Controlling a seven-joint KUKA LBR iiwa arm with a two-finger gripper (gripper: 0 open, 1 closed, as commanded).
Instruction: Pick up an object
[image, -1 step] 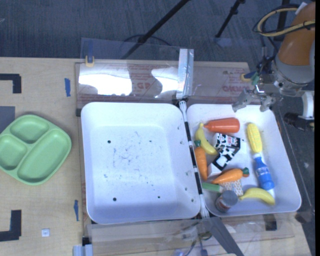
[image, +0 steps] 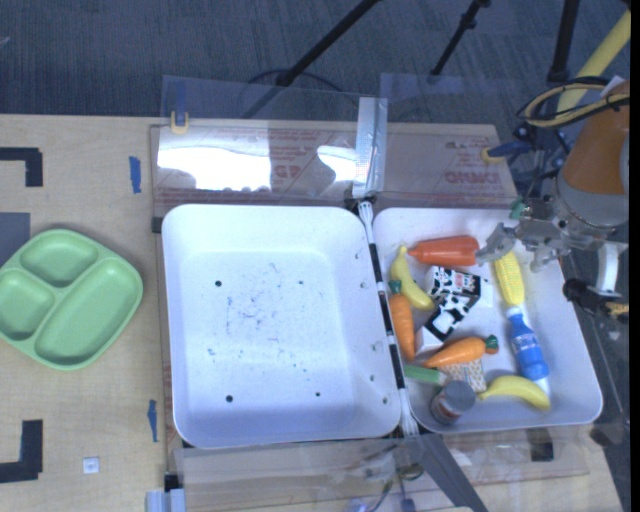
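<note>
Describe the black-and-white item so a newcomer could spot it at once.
Start at the right bin, the one crowded with toy food. Near its middle, between two carrots and the corn, lies the patterned item. Everything around it is orange, yellow or blue.

The arm (image: 590, 150) comes in from the right, orange band high, wrist angled down and to the left. The gripper (image: 522, 245) hangs low, fingers (image: 497, 243) spread apart, one out left, one right, nothing between them.
</note>
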